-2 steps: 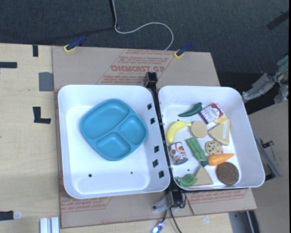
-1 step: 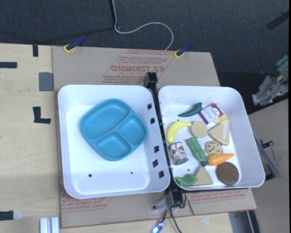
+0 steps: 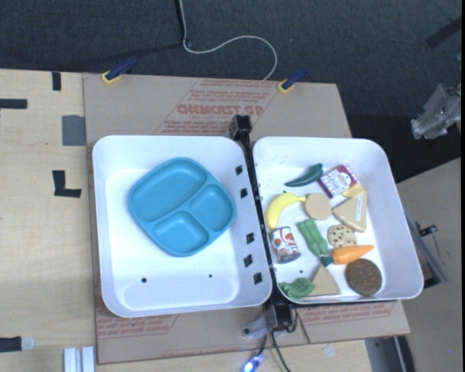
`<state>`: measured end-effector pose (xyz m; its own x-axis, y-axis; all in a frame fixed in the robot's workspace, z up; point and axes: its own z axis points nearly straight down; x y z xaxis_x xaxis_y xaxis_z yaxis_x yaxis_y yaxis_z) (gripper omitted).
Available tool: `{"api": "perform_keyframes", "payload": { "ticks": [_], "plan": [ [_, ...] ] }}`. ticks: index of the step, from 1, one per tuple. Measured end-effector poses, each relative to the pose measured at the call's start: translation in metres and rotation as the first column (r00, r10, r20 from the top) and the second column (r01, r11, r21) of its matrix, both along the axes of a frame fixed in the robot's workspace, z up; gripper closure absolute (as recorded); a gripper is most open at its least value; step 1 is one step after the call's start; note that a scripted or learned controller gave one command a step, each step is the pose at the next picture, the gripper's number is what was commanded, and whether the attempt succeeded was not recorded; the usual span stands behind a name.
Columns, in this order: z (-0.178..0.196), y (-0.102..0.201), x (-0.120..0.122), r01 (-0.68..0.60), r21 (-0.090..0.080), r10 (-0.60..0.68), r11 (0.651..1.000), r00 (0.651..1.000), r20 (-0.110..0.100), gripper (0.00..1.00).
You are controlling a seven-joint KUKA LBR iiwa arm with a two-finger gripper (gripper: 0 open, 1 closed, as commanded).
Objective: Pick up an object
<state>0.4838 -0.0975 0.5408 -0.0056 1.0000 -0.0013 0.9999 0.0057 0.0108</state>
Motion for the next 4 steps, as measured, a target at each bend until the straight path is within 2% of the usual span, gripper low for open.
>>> {"api": "perform_keyframes", "payload": {
  "ticks": [1, 2, 3, 4],
  "plan": [
    [-0.006, 0.098, 0.000, -0.007, 0.003, 0.007, 1.000, 1.000, -0.012, 1.00],
    [-0.006, 0.169, 0.000, -0.004, 0.002, 0.004, 1.000, 1.000, -0.012, 1.00],
    [-0.007, 0.229, 0.000, -0.002, 0.002, 0.002, 1.000, 1.000, -0.012, 1.00],
    [-0.007, 0.260, 0.000, 0.001, 0.002, -0.001, 1.000, 1.000, -0.012, 1.00]
  ]
}}
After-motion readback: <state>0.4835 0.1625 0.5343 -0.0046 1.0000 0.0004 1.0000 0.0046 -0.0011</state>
